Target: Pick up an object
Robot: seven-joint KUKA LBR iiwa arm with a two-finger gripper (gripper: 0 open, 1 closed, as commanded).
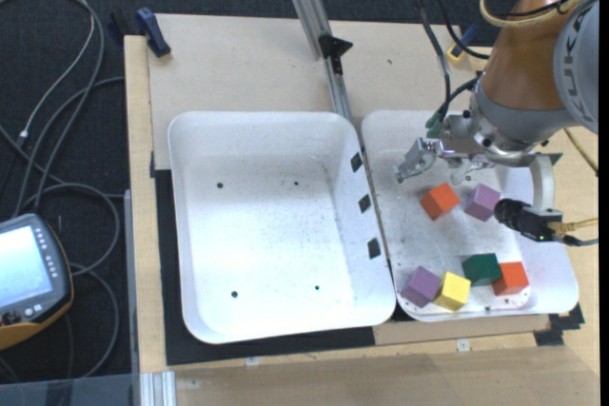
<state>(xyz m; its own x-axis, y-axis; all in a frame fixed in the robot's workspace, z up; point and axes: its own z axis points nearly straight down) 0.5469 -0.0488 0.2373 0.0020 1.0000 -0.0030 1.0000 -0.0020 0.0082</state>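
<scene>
Just below the end effector (419, 159) — an orange cube (440, 201).

Arm (538, 62) over right bin (561, 276), six coloured blocks inside, orange block (441, 201) beside purple block (482, 202)

Two white bins (190, 147), the left speckled dark. In the right bin: two orange cubes (440, 201), two purple cubes (482, 202), one yellow cube (454, 291), one green cube (481, 267).

cam 1 | fixed overhead, tilted down on the surface (238, 62) | far enough to take in both white bins (266, 223) | arm (533, 52) enters at frame right
</scene>
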